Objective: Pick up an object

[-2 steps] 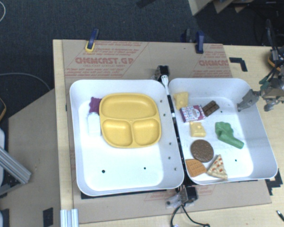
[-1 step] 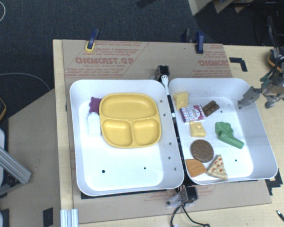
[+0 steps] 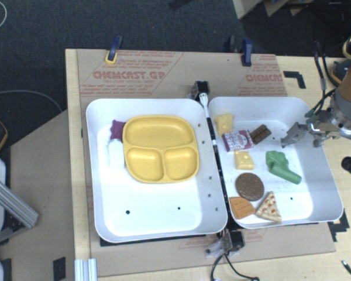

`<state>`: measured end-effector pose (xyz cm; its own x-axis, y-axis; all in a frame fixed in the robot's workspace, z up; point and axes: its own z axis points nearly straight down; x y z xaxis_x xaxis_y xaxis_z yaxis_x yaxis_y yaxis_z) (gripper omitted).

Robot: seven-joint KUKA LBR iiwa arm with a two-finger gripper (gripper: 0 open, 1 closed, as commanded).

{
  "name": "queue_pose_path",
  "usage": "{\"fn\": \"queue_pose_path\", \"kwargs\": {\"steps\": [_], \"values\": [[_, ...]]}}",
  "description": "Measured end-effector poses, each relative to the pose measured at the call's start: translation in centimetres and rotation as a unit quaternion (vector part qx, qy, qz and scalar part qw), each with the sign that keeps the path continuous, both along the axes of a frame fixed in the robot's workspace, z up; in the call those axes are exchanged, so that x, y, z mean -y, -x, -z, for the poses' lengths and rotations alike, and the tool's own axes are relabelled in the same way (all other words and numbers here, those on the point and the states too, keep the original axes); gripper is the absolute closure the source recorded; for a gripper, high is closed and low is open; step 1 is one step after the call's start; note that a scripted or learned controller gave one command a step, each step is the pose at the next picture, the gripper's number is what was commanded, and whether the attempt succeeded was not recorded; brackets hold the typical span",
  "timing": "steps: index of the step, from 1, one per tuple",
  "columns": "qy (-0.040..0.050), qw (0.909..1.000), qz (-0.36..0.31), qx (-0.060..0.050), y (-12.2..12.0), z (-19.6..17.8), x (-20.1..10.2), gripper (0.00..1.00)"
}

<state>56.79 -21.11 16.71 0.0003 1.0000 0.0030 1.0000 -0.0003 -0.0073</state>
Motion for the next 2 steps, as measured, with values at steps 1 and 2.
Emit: {"fn": "queue_pose_path", "kwargs": {"steps": [1,2], "values": [[0.0001,1.0,0.0,0.0,-0.1,6.4,0.1,0.0],[0.0003,1.0,0.0,0.002,-0.1,8.3,0.0,0.0]]}}
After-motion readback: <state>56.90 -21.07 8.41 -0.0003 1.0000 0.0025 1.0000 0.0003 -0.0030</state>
